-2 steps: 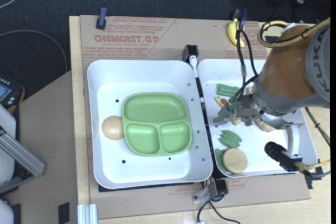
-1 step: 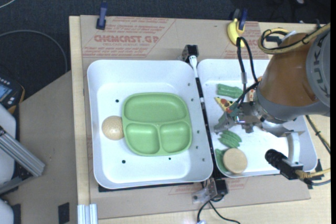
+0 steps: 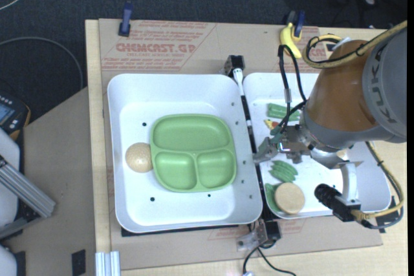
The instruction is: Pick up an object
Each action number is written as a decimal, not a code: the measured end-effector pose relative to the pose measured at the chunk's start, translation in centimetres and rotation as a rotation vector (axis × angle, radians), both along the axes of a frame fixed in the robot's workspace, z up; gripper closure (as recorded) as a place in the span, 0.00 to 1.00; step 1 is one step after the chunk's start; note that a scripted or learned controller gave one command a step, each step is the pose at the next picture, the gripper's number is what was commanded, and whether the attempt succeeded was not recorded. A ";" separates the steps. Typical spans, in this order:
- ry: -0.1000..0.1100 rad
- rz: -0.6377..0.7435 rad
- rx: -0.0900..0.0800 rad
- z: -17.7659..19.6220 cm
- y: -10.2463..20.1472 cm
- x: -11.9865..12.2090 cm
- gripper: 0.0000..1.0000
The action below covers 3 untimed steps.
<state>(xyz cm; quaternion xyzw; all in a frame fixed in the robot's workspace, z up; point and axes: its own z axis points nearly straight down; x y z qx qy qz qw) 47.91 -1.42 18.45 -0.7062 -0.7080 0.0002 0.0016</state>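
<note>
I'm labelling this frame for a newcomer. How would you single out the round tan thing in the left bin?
Start at the left bin. A green divided tray lies in it, and the tan ball touches its left edge, the bin's only round, beige item.

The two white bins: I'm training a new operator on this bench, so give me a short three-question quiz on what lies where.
1. True or false: the green divided tray lies in the right bin.
2. Which thing touches that tray's left edge? A) a tan round piece B) a yellow clamp C) a blue clamp
3. Fill in: the arm reaches over the ____ bin.

Key: 1 false, it lies in the left bin. 2 A, the tan round piece. 3 right, where another tan round piece and a green leafy item lie.
</note>
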 end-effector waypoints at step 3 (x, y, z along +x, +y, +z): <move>-0.023 0.004 0.004 25.0 10.0 0.2 1.00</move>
